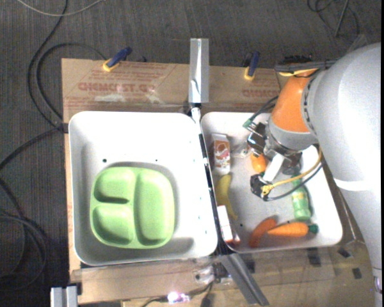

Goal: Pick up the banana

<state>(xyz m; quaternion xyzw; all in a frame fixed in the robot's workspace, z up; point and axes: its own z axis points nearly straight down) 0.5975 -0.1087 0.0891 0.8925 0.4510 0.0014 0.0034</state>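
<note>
1. Two shallow white bins stand side by side on a cardboard sheet (83, 88). Two blue-and-yellow clamps (117, 57) grip the far edge of the sheet.
2. The left bin (83, 133) holds a green divided plate (133, 206). The plate lies flat in the near half of the bin.
3. The right bin (333, 226) holds all the loose items.
4. The banana (224, 190) lies close beside the left wall of the right bin, with its length running far to near.
5. A white-and-red packet (221, 153) lies just beyond the far end of the banana. A small white-and-red box (225, 226) lies by its near end.
6. The arm (294, 107) enters from the right and angles down over the far half of the right bin.
7. The gripper (261, 151) hangs to the right of the banana and apart from it. The banana is not held.
8. Whether the gripper is open or closed cannot be determined, because the wrist hides its tip.
9. A small orange object (258, 162), possibly a round fruit, sits directly at the gripper. Contact cannot be confirmed.
10. A green bottle (301, 203) lies near the right wall.
11. A carrot (287, 230) lies along the near wall. A curved red-orange piece (261, 231) lies just left of it.
</note>
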